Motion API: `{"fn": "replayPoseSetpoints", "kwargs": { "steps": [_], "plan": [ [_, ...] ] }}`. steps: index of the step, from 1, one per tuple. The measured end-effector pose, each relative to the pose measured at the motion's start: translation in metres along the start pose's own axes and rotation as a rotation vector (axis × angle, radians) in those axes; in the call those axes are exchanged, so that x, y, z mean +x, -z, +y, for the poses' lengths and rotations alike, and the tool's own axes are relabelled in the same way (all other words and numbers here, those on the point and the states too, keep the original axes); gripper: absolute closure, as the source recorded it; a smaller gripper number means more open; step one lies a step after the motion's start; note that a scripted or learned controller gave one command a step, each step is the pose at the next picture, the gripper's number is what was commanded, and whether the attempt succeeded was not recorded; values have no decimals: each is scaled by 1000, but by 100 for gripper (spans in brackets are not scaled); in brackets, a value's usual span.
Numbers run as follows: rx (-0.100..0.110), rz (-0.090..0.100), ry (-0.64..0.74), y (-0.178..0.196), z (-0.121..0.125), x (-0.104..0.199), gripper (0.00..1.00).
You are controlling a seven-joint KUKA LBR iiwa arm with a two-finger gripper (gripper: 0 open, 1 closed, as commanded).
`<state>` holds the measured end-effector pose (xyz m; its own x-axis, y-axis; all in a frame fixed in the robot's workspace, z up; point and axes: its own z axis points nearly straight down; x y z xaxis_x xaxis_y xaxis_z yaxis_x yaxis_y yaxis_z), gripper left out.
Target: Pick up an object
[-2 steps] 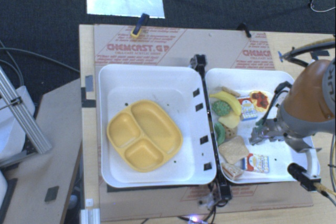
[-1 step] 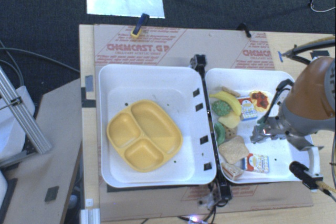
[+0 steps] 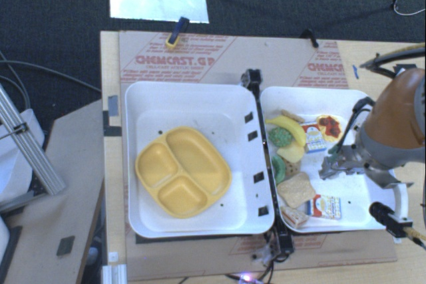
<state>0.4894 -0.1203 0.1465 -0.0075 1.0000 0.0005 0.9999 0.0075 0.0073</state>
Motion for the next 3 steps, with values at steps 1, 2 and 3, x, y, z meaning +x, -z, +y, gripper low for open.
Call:
{"fn": "replayPoseSetpoints", "kwargs": {
  "steps": [1, 2, 3],
  "plan": [
    [-14, -12, -9, -45, 3, 17, 100],
    [-16, -12, -9, -36, 3, 17, 100],
    [2, -1, -3, 10, -1, 21, 100]
  ]
}}
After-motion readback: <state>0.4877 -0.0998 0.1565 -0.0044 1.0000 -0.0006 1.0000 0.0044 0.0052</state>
